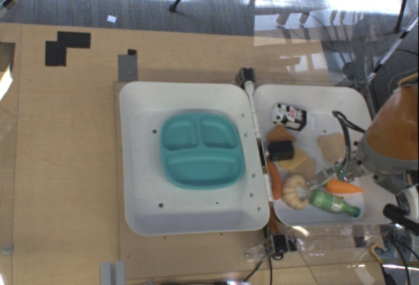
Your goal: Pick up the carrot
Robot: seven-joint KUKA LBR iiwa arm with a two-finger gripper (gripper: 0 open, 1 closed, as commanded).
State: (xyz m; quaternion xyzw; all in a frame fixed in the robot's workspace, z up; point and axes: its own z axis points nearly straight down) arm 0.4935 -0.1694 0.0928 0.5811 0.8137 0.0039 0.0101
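The carrot (345, 187) is a short orange piece lying in the right bin (366, 107), near its front right. My gripper (342, 174) comes in from the right under the grey wrist and orange band (396, 126). It sits low, directly over the carrot's upper edge and touching or nearly touching it. The wrist hides how the jaws stand. A green bottle (334, 204) lies just in front of the carrot.
The right bin also holds a beige curled pastry (296, 190), a yellow wedge (298, 162), a black block (280, 149), a bread slice (332, 146), a black-and-white item (289, 114) and a long red-orange piece (273, 179) along its left wall. A teal divided plate (201, 149) lies in the left bin (141, 211).
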